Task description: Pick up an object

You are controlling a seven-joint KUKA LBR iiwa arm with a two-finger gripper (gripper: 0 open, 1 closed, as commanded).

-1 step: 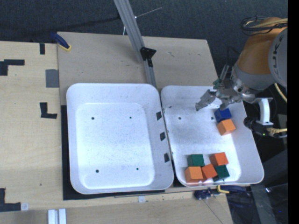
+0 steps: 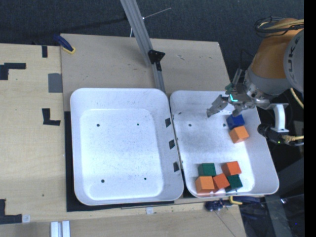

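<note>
**Pincer above the right bin, blocks below**

On the left of the worktop (image 2: 197, 58) lay the left bin (image 2: 118, 142), a shallow white tray with a few dark dots on its floor. A grey metal bar (image 2: 140, 26) slanted down from the top toward the seam between the two trays. The right bin (image 2: 197, 132) lay just beside the left one, edges touching. Near its front edge sat a cluster of blocks: an orange block (image 2: 204, 183), a green block (image 2: 207, 169), a red-orange block (image 2: 220, 181), another orange block (image 2: 231, 168) and a dark green block (image 2: 235, 181), packed together. Farther back and to the right, a blue block (image 2: 236, 121) lay touching a lone orange block (image 2: 239, 134). The pincer (image 2: 223, 104) hung over the back of the right bin, just beside the blue block; its fingers looked spread, pinching nothing. The arm (image 2: 276, 58) reached in from the right.
</note>
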